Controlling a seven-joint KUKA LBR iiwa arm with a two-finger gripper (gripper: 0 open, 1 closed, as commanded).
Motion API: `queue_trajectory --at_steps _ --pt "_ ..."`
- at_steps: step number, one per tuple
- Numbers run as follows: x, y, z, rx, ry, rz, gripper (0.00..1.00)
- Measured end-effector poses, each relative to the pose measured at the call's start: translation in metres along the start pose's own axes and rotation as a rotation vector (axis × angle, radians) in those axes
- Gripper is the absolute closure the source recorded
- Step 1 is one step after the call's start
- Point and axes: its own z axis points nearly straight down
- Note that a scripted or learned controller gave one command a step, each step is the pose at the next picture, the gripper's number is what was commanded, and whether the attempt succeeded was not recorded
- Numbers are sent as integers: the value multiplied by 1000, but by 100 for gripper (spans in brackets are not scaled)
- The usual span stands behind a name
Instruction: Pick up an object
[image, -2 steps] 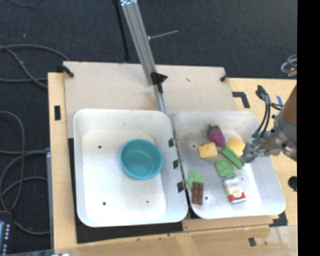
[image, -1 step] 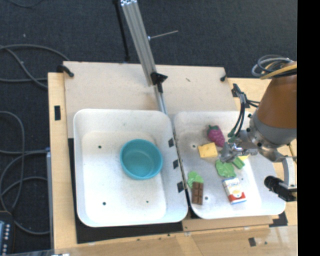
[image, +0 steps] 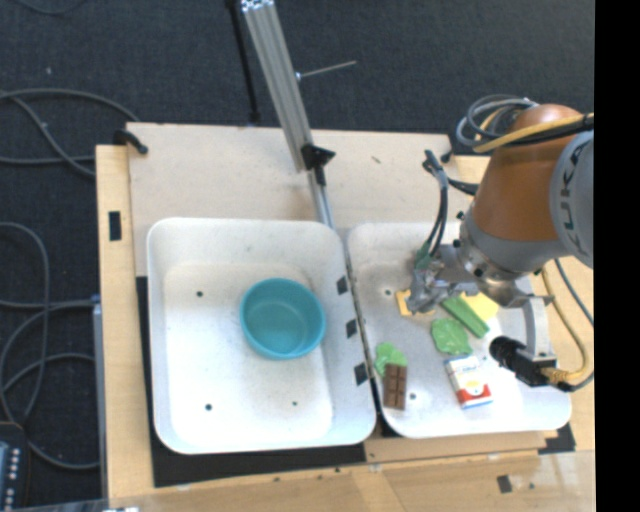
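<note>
My gripper (image: 424, 290) hangs low over the upper left part of the right bin (image: 400, 245), with the orange and grey arm (image: 520, 190) above it. Its tip is right beside a small yellow-orange piece (image: 404, 303), and I cannot make out whether they touch. Just right of it lie a yellow block (image: 483, 306) and a long green piece (image: 463, 313) across it. A green flat piece (image: 451, 335) sits below those. Further down are a white and red box (image: 469, 381), a brown bar (image: 395, 385) and a small green piece (image: 388, 356).
A teal bowl (image: 283, 317) stands in the middle of the left bin (image: 190, 250). A slanted metal rail (image: 285, 90) runs down from the top to the divide between the bins. Black cables hang by the arm on the right.
</note>
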Motion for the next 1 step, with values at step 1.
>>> queue_trajectory --at_steps 1 --pt "45 11 -4 1 0 0 100"
